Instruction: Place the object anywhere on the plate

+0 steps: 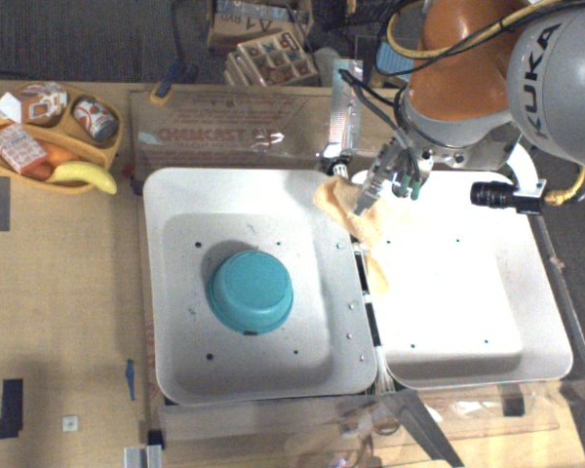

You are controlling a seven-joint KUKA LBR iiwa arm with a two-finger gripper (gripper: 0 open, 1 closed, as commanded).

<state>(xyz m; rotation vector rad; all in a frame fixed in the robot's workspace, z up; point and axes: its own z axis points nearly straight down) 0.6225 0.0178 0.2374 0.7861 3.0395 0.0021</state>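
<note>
A teal round plate lies in the middle of the left white bin. A limp tan-yellow object drapes over the ridge between the two bins, near their far end, and trails down towards the right bin. My gripper hangs just above and to the right of that object's upper part, over the far left corner of the right bin. Its lower tip overlaps the object in this view; whether they touch is unclear. The plate is well to the left and nearer the front.
An orange tray with a banana and small packets sits on the bench at far left. A flat cardboard piece lies behind the left bin. Cables and boxes crowd the back. The arm's grey and orange body looms over the far right corner.
</note>
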